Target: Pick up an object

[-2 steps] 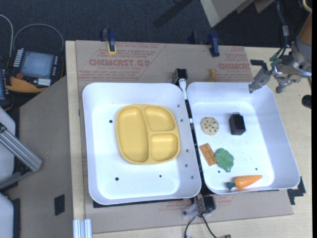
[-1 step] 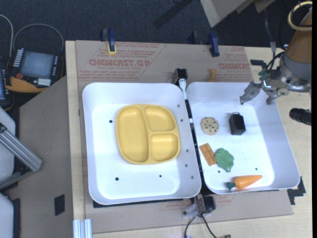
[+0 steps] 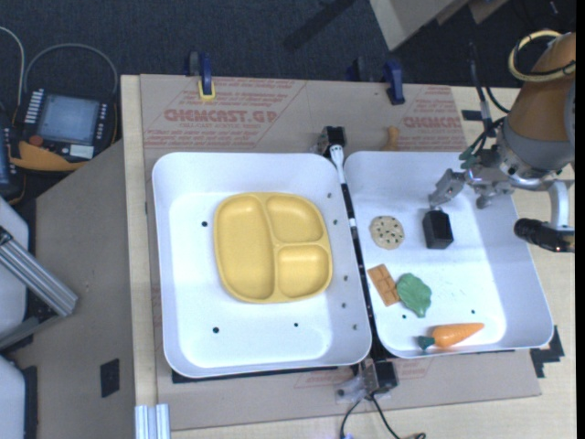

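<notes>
The right bin (image 3: pixel 512 273) holds a round chocolate-chip cookie (image 3: pixel 387 231), a tan cracker (image 3: pixel 383 284), a green leafy piece (image 3: pixel 414 294) and an orange carrot (image 3: pixel 454 335) near the front rim. My gripper (image 3: pixel 439 228) reaches in from the right and hangs over the bin's back half, its dark tip just right of the cookie and apart from it. Nothing can be seen held in it. The cracker, green piece and carrot lie nearer the front than the gripper.
The left bin (image 3: pixel 183 318) holds a yellow divided plate (image 3: pixel 272 245). A black ridge (image 3: pixel 349 236) separates the two bins. The arm's orange band (image 3: pixel 544 108) and grey wrist stand over the right bin's back right corner. A screen device (image 3: pixel 66 117) sits off the bench at far left.
</notes>
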`<state>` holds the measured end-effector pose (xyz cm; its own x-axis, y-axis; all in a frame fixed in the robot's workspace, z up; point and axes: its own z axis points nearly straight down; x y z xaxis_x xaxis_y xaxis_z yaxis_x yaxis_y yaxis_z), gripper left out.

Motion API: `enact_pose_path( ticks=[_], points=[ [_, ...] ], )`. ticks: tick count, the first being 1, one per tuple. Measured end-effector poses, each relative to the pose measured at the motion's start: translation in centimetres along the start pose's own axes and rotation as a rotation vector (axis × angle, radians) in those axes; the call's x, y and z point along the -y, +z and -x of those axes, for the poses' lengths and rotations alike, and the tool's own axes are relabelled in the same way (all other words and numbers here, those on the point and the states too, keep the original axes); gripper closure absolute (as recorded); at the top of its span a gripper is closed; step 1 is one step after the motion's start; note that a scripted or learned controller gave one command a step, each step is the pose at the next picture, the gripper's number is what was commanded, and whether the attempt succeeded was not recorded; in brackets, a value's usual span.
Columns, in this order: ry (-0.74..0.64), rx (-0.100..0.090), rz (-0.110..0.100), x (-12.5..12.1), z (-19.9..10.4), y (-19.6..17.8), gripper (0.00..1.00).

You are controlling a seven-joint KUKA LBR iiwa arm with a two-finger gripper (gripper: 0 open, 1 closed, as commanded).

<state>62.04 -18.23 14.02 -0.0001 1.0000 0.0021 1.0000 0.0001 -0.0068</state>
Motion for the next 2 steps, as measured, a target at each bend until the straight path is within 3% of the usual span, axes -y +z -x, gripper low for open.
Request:
enact_pose_path(
  ticks=[1, 2],
  points=[
    [0.001, 0.000, -0.001, 0.1, -0.1, 5.4, 0.00],
    [0.000, 0.003, 0.008, -0.1, 0.0, 3.9, 1.00]
  ],
)
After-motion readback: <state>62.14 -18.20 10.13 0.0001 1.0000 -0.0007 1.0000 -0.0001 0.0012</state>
